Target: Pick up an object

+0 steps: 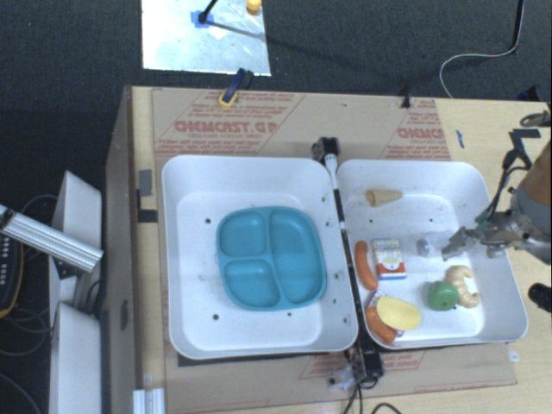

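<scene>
The right bin (483, 188) holds several toy foods. A tan cone (384, 197) lies near its back wall. A white and red box (389, 258) sits beside an orange sausage (366, 264) at the bin's left side. A yellow lemon (399, 312) rests on a second orange piece (377, 325) at the front. A green apple (442, 296) touches a beige curled piece (467, 284). My gripper (459, 242) reaches in from the right, just above and behind the apple and the beige piece, close to a small grey item (423, 247). Nothing shows in its grasp.
The left bin (185, 317) contains a blue divided plate (271, 257). A black divider clip (329, 151) sits between the bins at the back. The cardboard-covered bench (259, 123) surrounds both bins. Cables hang at the right behind the arm (533, 205).
</scene>
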